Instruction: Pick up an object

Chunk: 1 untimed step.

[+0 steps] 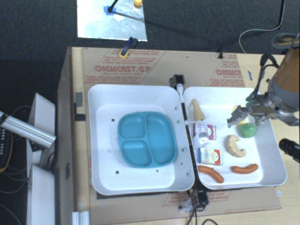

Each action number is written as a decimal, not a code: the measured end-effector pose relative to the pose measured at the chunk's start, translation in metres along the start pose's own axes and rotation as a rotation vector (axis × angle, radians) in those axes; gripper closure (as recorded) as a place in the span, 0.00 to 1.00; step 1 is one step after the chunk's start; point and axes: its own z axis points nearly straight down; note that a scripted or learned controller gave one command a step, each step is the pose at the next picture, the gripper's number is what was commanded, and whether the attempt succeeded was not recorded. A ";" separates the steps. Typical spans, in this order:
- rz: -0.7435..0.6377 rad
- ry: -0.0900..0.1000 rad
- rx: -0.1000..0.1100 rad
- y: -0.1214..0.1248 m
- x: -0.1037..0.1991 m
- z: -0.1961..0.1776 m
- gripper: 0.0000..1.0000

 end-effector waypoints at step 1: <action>0.002 0.000 0.002 0.054 -0.063 0.084 0.00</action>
